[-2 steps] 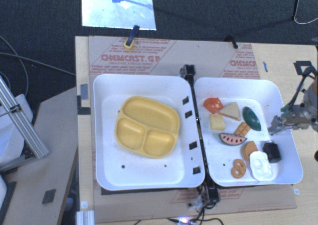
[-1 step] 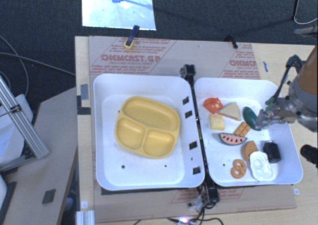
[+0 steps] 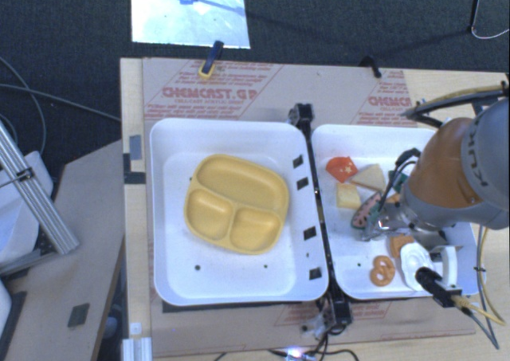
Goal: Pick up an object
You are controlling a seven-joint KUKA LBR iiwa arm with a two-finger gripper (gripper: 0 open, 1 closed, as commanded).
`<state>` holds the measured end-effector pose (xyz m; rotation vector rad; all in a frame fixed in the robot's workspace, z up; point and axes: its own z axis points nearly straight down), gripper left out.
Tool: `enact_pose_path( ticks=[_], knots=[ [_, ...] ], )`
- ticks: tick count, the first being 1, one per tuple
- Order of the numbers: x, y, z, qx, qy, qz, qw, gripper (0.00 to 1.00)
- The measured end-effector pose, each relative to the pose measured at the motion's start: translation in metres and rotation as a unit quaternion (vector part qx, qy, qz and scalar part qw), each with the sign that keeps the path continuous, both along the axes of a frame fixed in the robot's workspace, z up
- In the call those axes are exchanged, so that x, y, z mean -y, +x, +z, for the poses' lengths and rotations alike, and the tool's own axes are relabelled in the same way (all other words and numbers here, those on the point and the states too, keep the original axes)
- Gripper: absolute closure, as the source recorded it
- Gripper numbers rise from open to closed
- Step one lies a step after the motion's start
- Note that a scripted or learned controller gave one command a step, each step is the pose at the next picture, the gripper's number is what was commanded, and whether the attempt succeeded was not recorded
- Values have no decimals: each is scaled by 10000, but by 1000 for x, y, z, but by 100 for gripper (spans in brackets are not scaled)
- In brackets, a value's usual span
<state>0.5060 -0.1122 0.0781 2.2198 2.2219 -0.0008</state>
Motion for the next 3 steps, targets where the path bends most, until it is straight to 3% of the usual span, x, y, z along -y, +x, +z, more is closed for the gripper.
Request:
enact_pose_path(
  ticks=[1, 2, 3],
  knots=[
    [1, 0, 6, 4, 4, 1, 10000, 0],
    [17, 1, 62, 28, -6, -3, 10000, 0],
    [35, 31, 3, 2, 1, 5, 10000, 0]
  ],
)
